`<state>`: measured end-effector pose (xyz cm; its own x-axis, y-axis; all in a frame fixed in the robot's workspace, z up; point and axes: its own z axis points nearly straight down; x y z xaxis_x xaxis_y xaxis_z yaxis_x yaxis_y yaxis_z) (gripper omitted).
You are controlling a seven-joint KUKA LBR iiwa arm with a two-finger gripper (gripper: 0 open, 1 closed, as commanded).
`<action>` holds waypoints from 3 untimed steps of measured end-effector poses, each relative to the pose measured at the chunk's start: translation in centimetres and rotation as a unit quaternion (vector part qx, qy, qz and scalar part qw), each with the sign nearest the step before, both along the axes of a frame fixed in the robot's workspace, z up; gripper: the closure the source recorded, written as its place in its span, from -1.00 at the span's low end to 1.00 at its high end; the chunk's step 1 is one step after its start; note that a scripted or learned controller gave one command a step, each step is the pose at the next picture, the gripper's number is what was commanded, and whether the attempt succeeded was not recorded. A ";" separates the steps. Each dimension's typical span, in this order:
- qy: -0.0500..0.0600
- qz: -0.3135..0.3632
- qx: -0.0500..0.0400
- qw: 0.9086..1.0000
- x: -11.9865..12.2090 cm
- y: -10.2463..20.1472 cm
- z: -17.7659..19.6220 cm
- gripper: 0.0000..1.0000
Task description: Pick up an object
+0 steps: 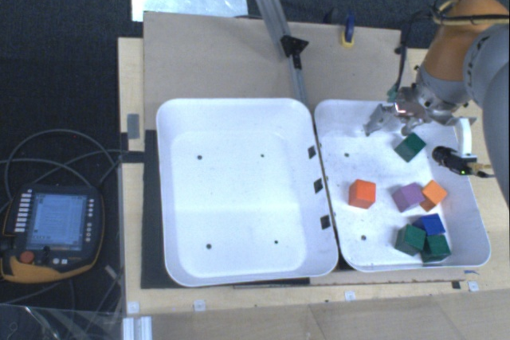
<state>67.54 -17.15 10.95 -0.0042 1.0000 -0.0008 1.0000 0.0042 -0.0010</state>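
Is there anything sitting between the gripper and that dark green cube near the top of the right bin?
Nothing visible. The gripper hangs over the right bin's upper part, and the dark green cube lies just beside it, with bare bin floor between. The other blocks lie farther toward the bin's lower end.

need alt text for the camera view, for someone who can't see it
A grey robot arm reaches in from the right, its gripper over the far part of the right white bin, just above a green block. That bin also holds orange, purple, blue and green blocks. The left white bin sits beside it.
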 end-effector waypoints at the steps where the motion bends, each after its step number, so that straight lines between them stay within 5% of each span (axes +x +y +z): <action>1: -0.001 0.001 0.000 1.000 0.1 0.0 -1.9 -1.00; 2: -0.004 0.002 -0.001 1.000 0.2 0.0 -0.6 1.00; 3: -0.005 0.001 -0.001 1.000 1.1 0.5 5.7 1.00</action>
<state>68.64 -16.66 16.65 -0.0057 1.0000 -0.0021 0.9999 0.0057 0.0100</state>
